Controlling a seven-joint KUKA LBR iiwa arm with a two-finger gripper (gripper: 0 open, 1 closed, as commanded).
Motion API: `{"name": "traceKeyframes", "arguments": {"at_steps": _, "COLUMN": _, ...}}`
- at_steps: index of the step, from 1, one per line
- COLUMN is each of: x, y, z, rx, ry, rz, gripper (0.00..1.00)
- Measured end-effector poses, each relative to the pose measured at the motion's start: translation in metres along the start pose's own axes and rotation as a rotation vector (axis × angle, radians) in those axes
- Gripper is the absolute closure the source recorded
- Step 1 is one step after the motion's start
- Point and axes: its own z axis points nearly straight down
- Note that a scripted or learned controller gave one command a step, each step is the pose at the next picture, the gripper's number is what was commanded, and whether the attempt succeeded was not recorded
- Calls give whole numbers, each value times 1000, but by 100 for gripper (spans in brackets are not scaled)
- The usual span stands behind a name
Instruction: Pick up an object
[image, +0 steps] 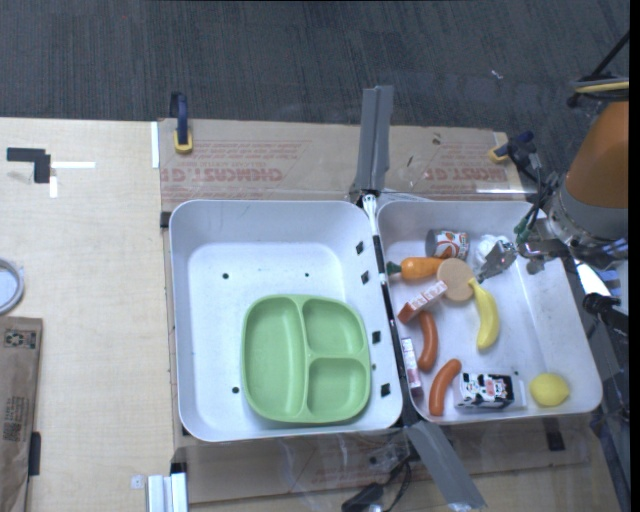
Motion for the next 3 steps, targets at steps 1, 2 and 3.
{"name": "traceKeyframes", "arguments": {"at_steps": 1, "x": 36, "y": -24, "z": 72, "rx": -1, "ry": 0, "rz": -156, "gripper": 0}}
{"name": "traceKeyframes", "arguments": {"at_steps": 2, "x": 35, "y": -24, "z": 63, "rx": -2, "ry": -1, "rz": -152, "gripper": 100}}
{"name": "traceKeyframes", "arguments": {"at_steps": 3, "x": 93, "y": -48, "z": -73, "rx": -1, "ry": -1, "rz": -26, "gripper": 100}}
